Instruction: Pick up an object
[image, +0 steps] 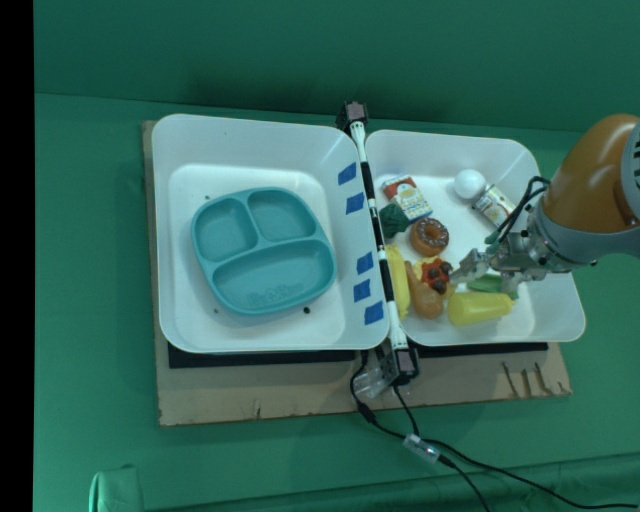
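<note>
Yellow toy (478, 308) just below tool (478, 270)

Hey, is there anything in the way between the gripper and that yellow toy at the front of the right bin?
Nothing visible does. The gripper hangs in the right bin just above the yellow toy, with a green piece lying beside it. The donut and white ball sit farther back.
</note>
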